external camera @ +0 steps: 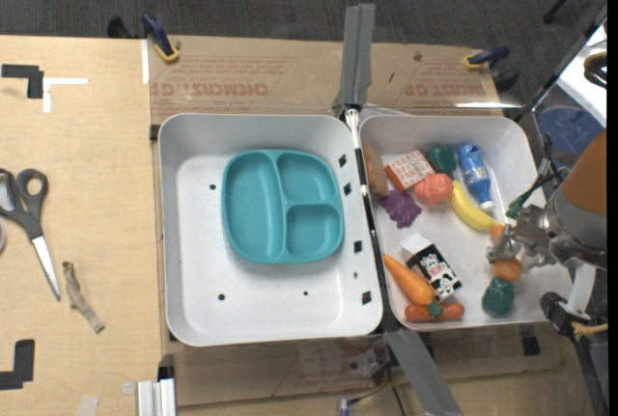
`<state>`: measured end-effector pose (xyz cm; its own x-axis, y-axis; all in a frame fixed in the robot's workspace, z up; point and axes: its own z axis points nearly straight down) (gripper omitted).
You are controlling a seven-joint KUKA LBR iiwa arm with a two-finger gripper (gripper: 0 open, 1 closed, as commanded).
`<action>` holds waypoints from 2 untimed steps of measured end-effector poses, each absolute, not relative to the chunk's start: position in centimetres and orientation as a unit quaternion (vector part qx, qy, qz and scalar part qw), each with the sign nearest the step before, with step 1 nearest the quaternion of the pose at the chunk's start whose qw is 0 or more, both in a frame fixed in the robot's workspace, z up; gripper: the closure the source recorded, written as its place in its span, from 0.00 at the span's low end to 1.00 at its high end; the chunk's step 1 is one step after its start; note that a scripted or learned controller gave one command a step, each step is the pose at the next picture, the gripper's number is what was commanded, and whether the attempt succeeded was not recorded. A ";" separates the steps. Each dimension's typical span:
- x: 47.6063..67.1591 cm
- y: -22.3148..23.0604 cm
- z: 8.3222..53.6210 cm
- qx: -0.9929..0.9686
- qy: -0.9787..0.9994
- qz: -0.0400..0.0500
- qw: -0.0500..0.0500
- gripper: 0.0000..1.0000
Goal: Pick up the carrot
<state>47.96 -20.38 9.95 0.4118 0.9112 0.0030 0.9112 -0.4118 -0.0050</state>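
We see the carrot (408, 278) lying in the right bin (526, 142), near that bin's left wall and toward its front edge. Its long axis runs on a diagonal, from the upper left down to the lower right, with the narrower end pointing toward the bin's left wall. Just beside its lower end sit a small black-and-white carton (435, 271) and an orange-red toy vegetable (434, 312) at the front edge.

The same bin also holds a purple piece (400, 208), a red-and-white box (408, 169), a pink-orange ball (435, 189), a dark green item (442, 156), a blue bottle (474, 172), a banana (471, 210) and a green pepper (498, 297) near the front right corner.

The left bin (183, 240) carries a teal divided plate (284, 207) with three compartments.

The gripper (510, 245) is over the right bin's right edge, well apart from the carrot, above a small orange thing (508, 268); we cannot tell how it is set.

On the surface (87, 211), scissors (31, 221) lie near the left edge.
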 end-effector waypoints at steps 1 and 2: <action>51.1 -14.9 17.6 -0.835 -0.550 0.001 0.000 1.00; 53.9 -5.1 21.6 -0.842 -0.540 0.001 0.000 1.00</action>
<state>53.91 -5.08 21.59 0.4175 0.9087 -0.0020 0.9087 -0.4175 -0.0024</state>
